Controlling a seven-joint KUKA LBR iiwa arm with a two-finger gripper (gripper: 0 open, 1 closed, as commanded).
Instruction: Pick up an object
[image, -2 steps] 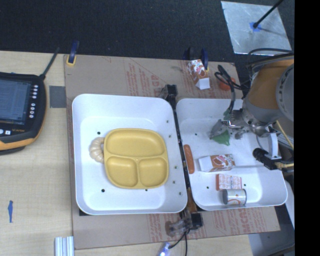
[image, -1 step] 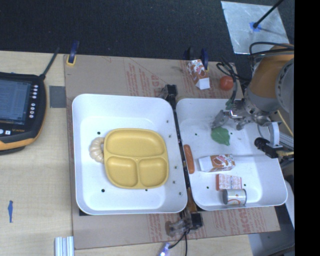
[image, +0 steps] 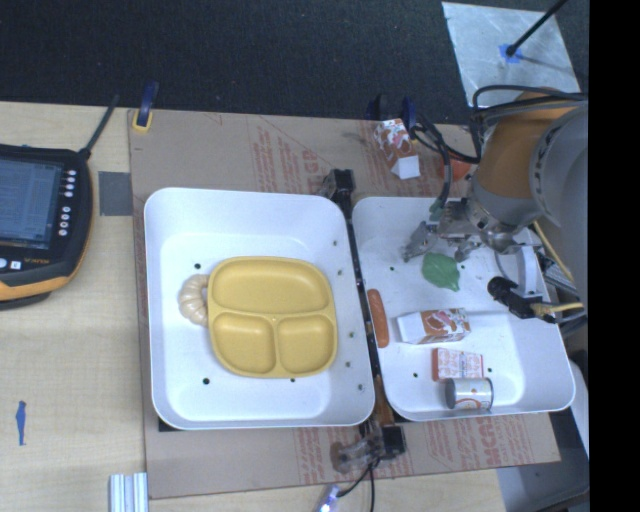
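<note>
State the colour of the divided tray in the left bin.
The divided tray is yellow, seen in the camera view.

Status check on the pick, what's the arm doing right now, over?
Gripper low in right bin, just above green object. No grasp seen. Carton nearby.

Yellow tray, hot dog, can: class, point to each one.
Yellow tray (image: 272, 315), camera view, middle ridge.
Hot dog (image: 377, 316), camera view, mid-length.
Can (image: 468, 393), camera view, side wall.

The light wooden tabletop (image: 60, 370) carries a brown cardboard sheet (image: 250, 150). On that sheet sit 2 white bins (image: 170, 300) side by side. Left of the sheet rests an orange-edged teach pendant (image: 35, 220), and a blue mark (image: 21, 422) lies below it.
</note>
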